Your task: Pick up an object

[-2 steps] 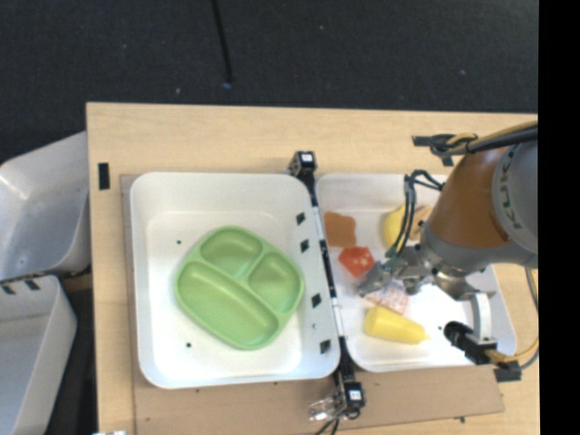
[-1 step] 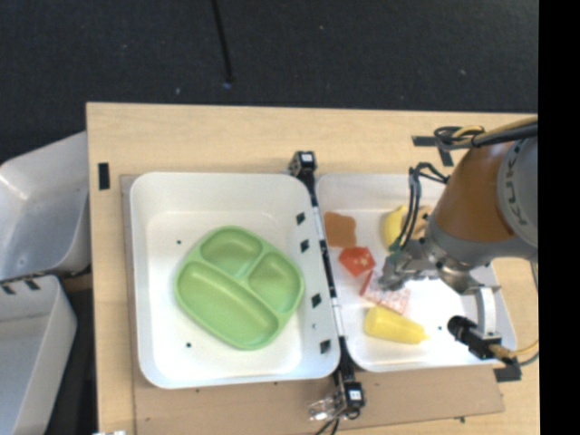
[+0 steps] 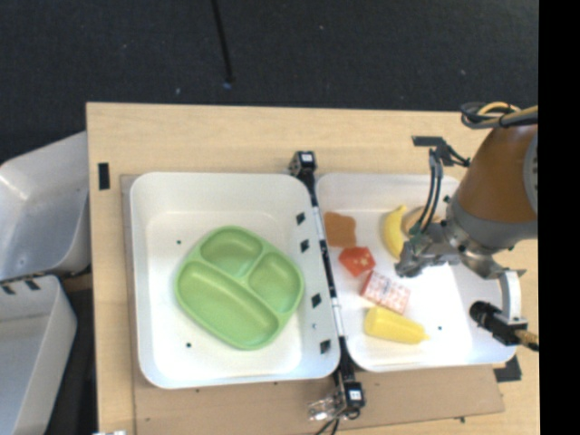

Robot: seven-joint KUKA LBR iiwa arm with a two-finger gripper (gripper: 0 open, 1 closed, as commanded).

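Observation:
The right bin (image 3: 453, 356) holds a yellow banana (image 3: 393, 230), a brown block (image 3: 340, 228), a red piece (image 3: 357, 261), a pink-and-white patterned packet (image 3: 385, 290) and a yellow wedge (image 3: 394, 326). My gripper (image 3: 410, 263) hangs low in this bin, just right of the red piece, below the banana and above the packet. Nothing shows between its tips. The grey wrist with its orange band (image 3: 497, 175) rises to the right.
The left bin (image 3: 154, 352) holds a green divided plate (image 3: 239, 285). A black clip (image 3: 302, 163) sits at the top of the wall between the bins. A black part (image 3: 494, 321) of the arm hangs over the right bin's lower right corner.

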